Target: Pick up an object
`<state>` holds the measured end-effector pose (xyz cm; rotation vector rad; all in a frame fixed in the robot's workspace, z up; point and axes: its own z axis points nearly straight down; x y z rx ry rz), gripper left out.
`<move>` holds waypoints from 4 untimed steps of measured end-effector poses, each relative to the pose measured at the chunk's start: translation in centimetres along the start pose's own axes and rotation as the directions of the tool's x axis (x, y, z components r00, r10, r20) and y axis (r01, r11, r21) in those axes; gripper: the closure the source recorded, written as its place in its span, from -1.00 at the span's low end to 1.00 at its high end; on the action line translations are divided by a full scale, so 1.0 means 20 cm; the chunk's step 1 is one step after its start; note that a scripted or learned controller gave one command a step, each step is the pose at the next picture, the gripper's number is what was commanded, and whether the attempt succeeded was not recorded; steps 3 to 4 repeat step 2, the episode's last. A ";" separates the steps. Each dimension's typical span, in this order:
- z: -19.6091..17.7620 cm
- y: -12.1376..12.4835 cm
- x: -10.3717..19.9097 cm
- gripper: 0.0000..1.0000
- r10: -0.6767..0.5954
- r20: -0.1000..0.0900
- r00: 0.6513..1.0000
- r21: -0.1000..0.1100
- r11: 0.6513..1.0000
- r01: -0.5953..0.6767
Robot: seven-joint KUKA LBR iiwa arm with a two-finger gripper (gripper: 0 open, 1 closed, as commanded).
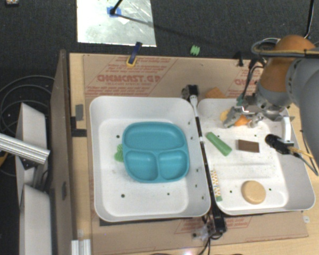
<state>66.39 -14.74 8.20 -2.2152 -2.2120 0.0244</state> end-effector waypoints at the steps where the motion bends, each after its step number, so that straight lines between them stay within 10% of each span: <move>1: 0.00 0.00 -0.01 -1.00 0.001 -0.006 1.000 0.002 1.000 -0.001; 4: 0.00 0.00 0.03 -1.00 -0.001 -0.001 1.000 0.000 1.000 0.001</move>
